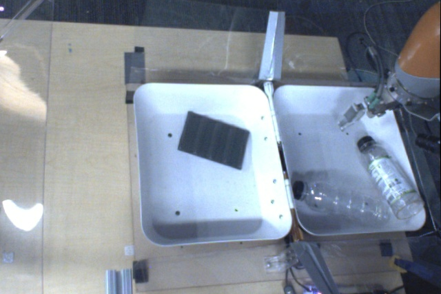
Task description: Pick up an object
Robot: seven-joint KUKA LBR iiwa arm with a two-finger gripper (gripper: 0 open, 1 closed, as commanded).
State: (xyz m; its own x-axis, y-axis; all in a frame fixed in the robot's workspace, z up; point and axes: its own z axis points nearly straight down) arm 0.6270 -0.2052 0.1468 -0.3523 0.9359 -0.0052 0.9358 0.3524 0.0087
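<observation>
I see my gripper [353, 113] over the right bin's [324, 222] far edge, grip state unreadable | small bottle [388, 175] lies just nearward, neck pointing toward it | second bottle [337, 199] crosswise beyond

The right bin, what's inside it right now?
The right bin holds two clear plastic bottles: one with a label along its right side, one lying across the near edge. The end effector is over the far part. Whatever lies under the bottles is covered.
</observation>
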